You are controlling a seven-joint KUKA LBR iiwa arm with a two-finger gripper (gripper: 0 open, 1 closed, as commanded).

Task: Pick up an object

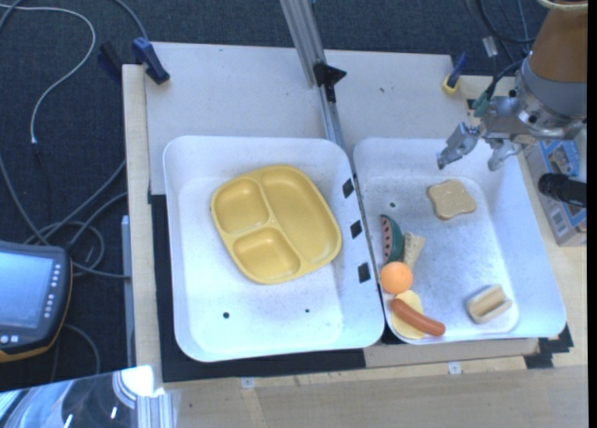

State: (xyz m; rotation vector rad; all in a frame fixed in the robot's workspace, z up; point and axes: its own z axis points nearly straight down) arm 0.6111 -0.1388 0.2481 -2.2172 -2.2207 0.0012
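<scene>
Tool point(478, 148) above square toast slice point(451, 200)

The arm point(564, 34) is cut off by the frame's edge at two o'clock, so its upper links cannot be seen. A screen device point(28, 300) at eight o'clock is cropped by the left edge. At five o'clock, the hot dog point(418, 316) covers part of a yellow piece point(403, 324) too hidden to identify. The watermelon slice point(391, 238) overlaps a pale item point(412, 247) beside it, also unidentifiable.
</scene>
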